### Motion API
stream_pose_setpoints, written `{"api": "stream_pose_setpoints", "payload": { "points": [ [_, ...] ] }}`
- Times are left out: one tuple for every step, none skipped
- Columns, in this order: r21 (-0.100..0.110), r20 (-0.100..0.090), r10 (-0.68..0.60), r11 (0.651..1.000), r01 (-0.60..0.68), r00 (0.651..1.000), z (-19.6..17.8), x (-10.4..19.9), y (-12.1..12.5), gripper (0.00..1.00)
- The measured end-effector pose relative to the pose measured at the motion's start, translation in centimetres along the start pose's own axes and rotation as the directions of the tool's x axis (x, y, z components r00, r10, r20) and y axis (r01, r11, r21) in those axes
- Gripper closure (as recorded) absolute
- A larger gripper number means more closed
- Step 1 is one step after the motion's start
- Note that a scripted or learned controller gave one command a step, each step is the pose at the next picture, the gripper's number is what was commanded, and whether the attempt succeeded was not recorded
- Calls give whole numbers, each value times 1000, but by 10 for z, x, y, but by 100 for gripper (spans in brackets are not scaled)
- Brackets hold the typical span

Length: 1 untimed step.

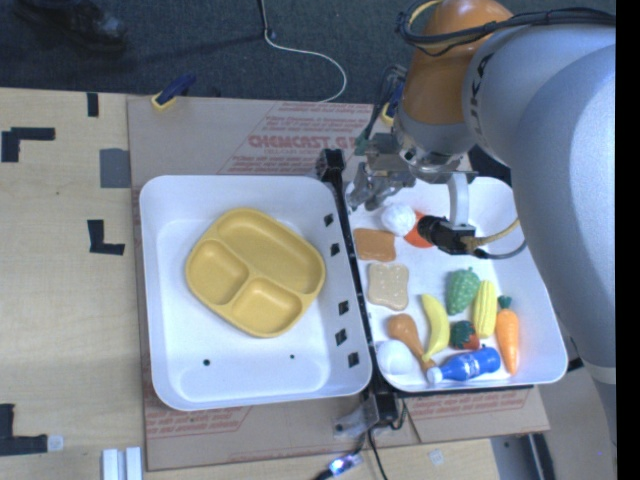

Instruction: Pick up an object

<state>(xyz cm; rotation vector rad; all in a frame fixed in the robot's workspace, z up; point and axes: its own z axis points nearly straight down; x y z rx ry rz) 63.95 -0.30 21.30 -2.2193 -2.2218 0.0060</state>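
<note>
My gripper [378,194] hangs over the far left corner of the right bin [535,298], beside the divider between the bins. Just below it lie a white egg-like object [399,218] and an orange-brown toy piece [375,244]. Further down the right bin lie a slice of toast [388,286], a banana [435,325], a green bunch of grapes [461,289], a corn cob [485,308], a carrot [509,339], a drumstick [405,332] and a blue bottle [468,365]. Nothing is visibly held.
The left bin [170,268] holds a yellow divided plate [255,270]. The arm's large grey body [560,168] covers the right side of the right bin. A white cable [300,53] lies on the floor behind the bench.
</note>
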Motion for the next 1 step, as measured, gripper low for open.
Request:
{"api": "stream_pose_setpoints", "payload": {
  "points": [
    [-2, 0, 1, 1000, -1, 1000, -6, -1, -8, 100]
  ]
}}
